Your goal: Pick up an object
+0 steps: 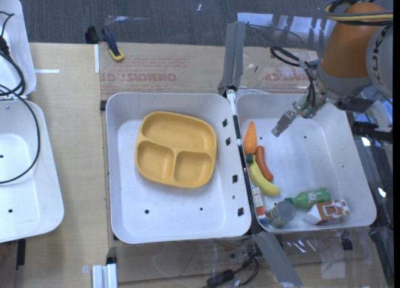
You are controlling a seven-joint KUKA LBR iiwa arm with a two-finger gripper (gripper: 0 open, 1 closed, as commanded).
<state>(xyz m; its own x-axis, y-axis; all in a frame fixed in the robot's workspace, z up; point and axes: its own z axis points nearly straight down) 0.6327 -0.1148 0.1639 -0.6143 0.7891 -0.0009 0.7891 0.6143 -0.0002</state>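
Overhead, the tool (284, 123) hangs above the right bin (340, 149), its far half, with nothing visibly between its fingers; whether it is released or clenched cannot be told.

Along that bin's left wall lie a carrot (250, 137), long axis running far to near with the tip at the far end, then a red sausage (264, 163) slanting toward the near right, then a banana (262, 180) curving the same way. Near the front edge sit a grey can (282, 212), a green bottle (310, 198) lying left to right, and an orange-and-white carton (329, 212). A yellow divided plate (176, 149) occupies the left bin (125, 205). Reversed red lettering on the cardboard (150, 71) beyond cannot be read surely.
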